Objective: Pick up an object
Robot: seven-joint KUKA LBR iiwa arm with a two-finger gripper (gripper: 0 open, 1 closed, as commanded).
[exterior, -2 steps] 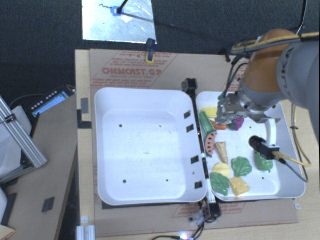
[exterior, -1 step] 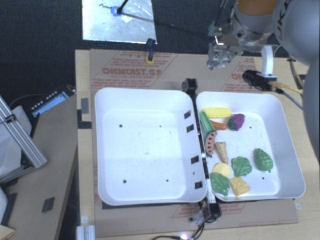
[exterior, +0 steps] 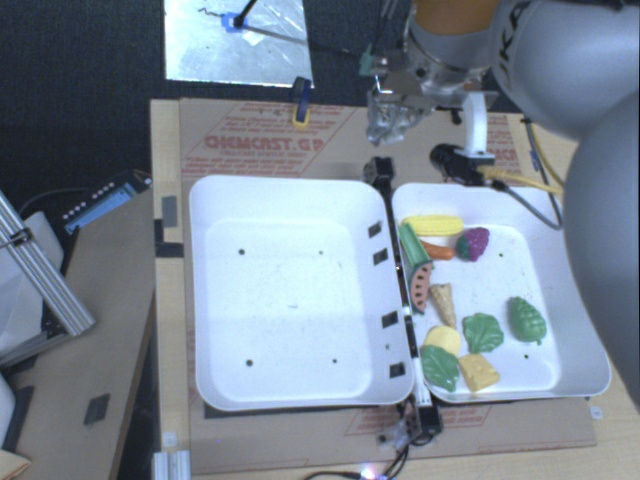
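Nine toy foods (exterior: pixel 470 308) crowd the right bin (exterior: pixel 575 298); gripper (exterior: pixel 385 123) above, grip state unclear.

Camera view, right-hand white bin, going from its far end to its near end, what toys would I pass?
Yellow corn cob → purple grape bunch → watermelon slice → dark green leafy piece → yellow cheese-like block.

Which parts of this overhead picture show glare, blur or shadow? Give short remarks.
Camera view: the silvery sheet at top left glares; the left bin is bright and nearly washed out; the gripper looks smeared and blurred; the grey arm at right is large, soft and out of focus; the toy foods cast weak shadows in the right bin.
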